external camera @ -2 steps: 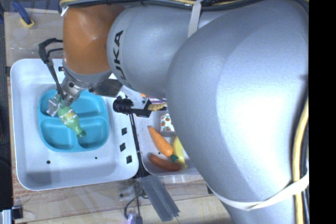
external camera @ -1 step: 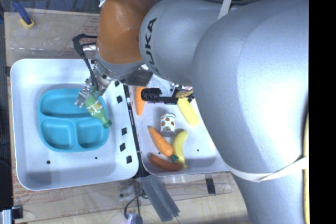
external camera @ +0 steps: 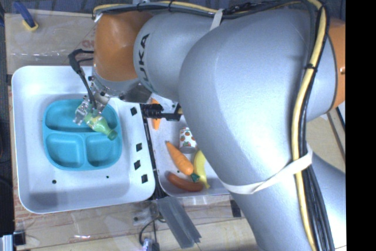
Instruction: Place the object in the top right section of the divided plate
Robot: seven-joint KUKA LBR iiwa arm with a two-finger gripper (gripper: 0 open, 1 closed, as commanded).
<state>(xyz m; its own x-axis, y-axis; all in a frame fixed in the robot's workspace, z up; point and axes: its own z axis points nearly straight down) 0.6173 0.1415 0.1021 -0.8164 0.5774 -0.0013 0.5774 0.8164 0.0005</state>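
Two white bins sit side by side on the surface; the left white bin (external camera: pixel 35 185) carries the blue divided plastic plate (external camera: pixel 82 133). The gripper (external camera: pixel 88 109) hovers over the plate's upper part, and a pale green bottle-shaped object (external camera: pixel 101 124) lies tilted just at its tips, toward four o'clock. Whether the fingers pinch it or merely touch it, I cannot tell. To do this well, keep the object over the section at the plate's two o'clock, clear of the dividing ridge, lower, then release.
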